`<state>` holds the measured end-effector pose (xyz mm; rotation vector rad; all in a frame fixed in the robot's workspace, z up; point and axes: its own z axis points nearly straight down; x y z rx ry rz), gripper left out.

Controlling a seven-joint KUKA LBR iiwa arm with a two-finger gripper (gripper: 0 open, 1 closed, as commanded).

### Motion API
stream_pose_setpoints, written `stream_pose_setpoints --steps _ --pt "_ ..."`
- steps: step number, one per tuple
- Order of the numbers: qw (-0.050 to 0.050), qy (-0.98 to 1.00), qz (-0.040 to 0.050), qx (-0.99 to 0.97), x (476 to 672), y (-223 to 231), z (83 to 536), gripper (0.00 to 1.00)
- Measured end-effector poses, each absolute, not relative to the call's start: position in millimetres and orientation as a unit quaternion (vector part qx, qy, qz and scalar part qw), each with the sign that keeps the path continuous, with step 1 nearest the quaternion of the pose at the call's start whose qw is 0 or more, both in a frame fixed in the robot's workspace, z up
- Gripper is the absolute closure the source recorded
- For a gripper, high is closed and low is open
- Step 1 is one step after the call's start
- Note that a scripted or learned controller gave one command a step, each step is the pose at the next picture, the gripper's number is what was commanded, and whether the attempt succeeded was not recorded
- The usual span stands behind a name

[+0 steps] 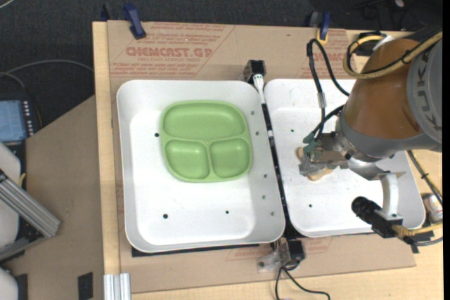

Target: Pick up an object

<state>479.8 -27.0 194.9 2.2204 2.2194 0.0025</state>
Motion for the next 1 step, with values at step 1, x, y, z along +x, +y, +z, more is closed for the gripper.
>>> stream_pose_setpoints --steps 1 --pt "0.006 0.707 0.0047 0.707 480.9 -46.9 316.6 1.0"
